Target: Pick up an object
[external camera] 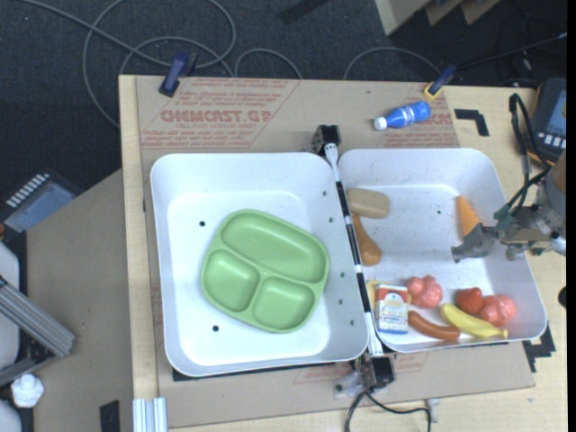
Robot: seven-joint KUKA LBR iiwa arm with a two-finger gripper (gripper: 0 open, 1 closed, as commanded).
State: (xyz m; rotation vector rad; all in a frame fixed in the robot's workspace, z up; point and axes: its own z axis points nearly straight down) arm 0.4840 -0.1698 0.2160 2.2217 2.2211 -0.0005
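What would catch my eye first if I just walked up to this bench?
Most likely the green divided plate, lying alone in the left bin. Next, the bright toy food along the right bin's near edge: a banana, a sausage. The gripper hangs over that bin beside a carrot.

Both bins (175,268) are seen as smooth white plastic. The green tray (264,270) looks like matt plastic. The table (225,120) appears as printed brown cardboard.
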